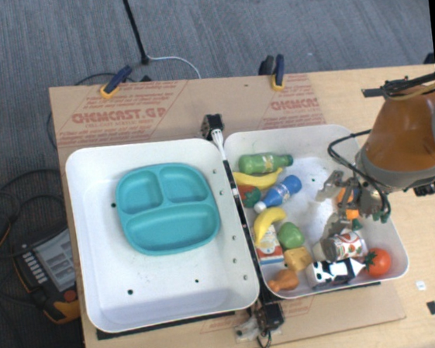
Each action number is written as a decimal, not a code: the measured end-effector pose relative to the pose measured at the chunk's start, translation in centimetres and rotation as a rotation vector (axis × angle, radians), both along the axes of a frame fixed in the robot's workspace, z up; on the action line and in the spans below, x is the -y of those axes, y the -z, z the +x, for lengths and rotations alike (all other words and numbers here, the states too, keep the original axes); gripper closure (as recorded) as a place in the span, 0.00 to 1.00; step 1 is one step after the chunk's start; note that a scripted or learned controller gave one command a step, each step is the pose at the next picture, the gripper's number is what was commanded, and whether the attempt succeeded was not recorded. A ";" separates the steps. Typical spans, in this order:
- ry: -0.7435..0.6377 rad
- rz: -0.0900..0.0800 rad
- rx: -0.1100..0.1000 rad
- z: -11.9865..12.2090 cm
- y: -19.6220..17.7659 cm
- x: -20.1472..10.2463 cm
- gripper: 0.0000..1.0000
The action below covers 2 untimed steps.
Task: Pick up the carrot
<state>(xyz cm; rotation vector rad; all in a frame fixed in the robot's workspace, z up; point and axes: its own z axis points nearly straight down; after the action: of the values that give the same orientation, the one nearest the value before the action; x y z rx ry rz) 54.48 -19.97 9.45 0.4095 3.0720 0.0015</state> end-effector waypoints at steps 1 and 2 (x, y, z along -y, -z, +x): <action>-0.175 0.001 -0.038 2.2 0.4 0.1 0.00; -0.173 -0.001 -0.028 2.4 -0.7 0.2 1.00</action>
<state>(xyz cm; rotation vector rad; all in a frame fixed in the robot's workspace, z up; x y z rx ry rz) 56.92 -20.13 10.20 0.1437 3.1240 0.0005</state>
